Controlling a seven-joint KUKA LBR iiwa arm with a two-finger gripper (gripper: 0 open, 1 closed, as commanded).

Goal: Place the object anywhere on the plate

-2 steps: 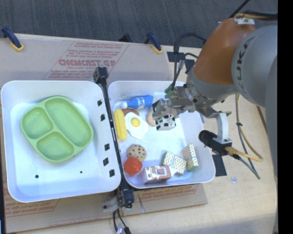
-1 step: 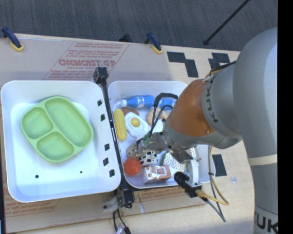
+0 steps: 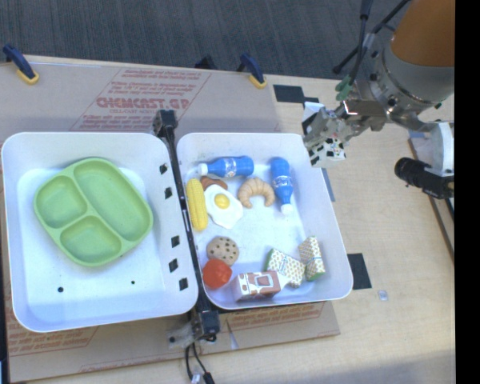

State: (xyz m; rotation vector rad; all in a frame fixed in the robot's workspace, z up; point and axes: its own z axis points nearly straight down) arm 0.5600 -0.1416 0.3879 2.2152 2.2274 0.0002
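Tool hanging over the far right rim of the toy-food bin, can't tell its grip, green plate sitting in the left bin

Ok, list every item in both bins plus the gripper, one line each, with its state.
gripper: above the right bin's far right corner, nothing seen in it
green plate: in the left bin, nothing on it
two blue bottles: lying down
corn cob: lying along the left wall
fried egg: flat, yolk up
croissant: lying between the bottles
cookie: flat
tomato: beside the cookie
carton: on its side
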